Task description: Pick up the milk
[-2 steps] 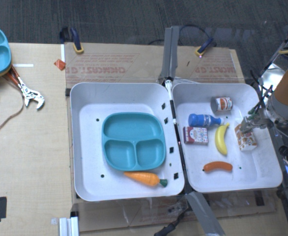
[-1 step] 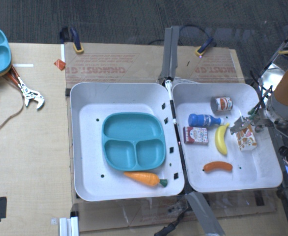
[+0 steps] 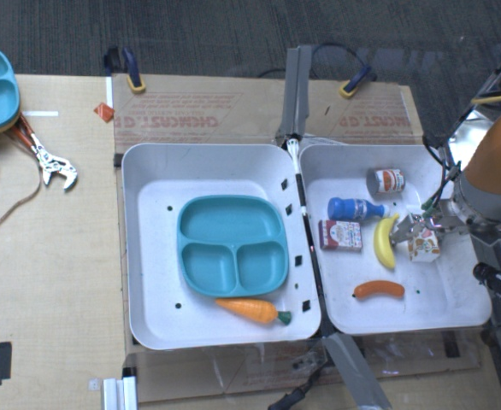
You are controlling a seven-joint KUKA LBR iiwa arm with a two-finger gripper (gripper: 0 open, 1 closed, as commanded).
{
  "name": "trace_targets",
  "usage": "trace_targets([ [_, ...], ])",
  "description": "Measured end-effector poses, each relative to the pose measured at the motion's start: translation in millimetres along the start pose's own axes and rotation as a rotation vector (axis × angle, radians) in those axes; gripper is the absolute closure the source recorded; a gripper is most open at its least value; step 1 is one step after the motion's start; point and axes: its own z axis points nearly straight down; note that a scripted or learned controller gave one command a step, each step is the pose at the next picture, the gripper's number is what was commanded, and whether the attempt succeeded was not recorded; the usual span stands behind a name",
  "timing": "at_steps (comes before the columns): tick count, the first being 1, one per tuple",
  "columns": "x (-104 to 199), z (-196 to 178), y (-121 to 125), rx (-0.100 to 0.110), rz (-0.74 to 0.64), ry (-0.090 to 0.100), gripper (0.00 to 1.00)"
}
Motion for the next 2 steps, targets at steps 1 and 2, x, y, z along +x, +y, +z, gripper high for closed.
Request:
trace_targets([
  [1, -5, -7, -2, 0.002, 0.007, -0.008, 1.0],
  [2, 41, -107, 24, 0.002, -0.007, -0.011, 1.0],
])
